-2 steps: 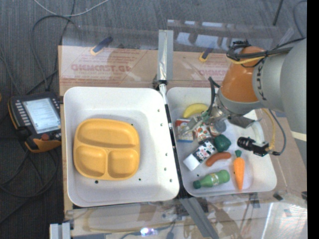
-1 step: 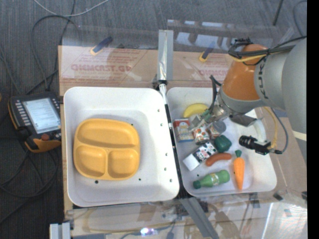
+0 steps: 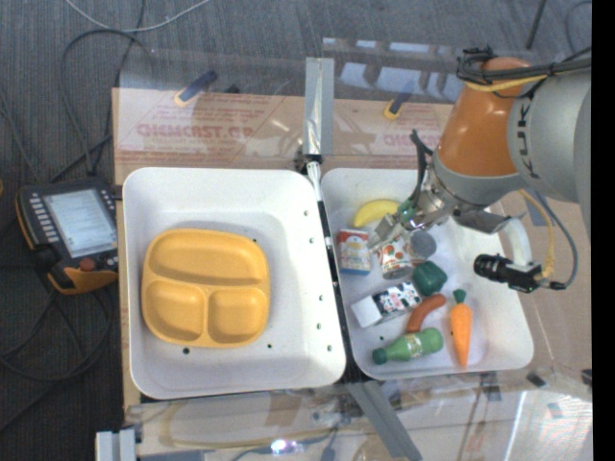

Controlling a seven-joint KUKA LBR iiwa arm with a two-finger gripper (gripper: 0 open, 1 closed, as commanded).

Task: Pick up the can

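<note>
— Where did the can [image 3: 400, 257] lie?
— In the right bin [image 3: 500, 353], on its side among the toy food, between a small carton [image 3: 353, 252] and a green pepper [image 3: 430, 277].
— And the hand [image 3: 408, 221]?
— Just above the can, at its far edge. Whether it was open or closed, I couldn't tell.

I have one fixed camera above the bench, looking down at a slant. The left bin [image 3: 231, 185] sits mid-frame, the right bin [image 3: 500, 349] toward the right edge; floor, probably carpet, fills the upper left.
</note>
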